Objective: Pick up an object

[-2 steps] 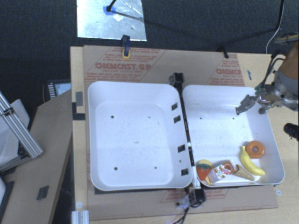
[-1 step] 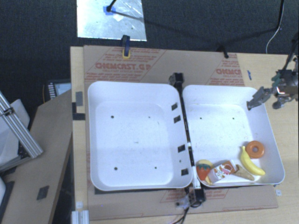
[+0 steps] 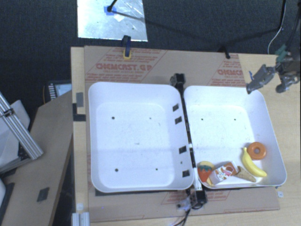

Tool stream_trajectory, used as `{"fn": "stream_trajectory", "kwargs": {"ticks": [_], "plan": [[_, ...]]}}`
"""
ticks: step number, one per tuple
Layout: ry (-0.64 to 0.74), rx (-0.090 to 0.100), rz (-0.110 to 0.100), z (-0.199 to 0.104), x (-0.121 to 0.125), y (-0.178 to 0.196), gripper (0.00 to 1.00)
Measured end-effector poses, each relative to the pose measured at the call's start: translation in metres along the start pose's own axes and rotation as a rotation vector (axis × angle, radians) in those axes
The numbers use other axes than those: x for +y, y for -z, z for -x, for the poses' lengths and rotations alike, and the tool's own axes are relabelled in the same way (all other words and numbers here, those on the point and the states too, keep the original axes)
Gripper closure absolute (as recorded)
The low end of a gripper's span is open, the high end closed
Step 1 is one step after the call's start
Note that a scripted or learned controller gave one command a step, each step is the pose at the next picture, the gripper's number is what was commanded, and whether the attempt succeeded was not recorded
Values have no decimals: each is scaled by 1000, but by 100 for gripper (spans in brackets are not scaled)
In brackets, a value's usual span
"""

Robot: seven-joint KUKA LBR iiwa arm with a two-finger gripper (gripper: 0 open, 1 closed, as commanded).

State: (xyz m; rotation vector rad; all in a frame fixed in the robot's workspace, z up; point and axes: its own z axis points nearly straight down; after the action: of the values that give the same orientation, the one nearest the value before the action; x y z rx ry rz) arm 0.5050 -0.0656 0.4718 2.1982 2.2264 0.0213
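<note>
Nothing is picked yet: the gripper hangs at the far right corner of the right white bin, too small to tell the jaws' state. The yellow banana and orange ring lie near-right, untouched.

Bench clutter around the two white bins.

Left bin and right bin side by side on brown cardboard printed in red. Black clips along the shared rim. Yellow clamp at the far edge, shiny metal sheet beyond it. Aluminium rail at far left.
</note>
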Motion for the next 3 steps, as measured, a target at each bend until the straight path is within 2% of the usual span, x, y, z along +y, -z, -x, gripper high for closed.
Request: {"fn": "stream_trajectory", "kwargs": {"ticks": [1, 2, 3], "plan": [[0, 2, -10, -83, -17, 49, 0], [4, 3, -14, -194, -16, 64, 0], [-1, 3, -17, -270, -15, 63, 0]]}}
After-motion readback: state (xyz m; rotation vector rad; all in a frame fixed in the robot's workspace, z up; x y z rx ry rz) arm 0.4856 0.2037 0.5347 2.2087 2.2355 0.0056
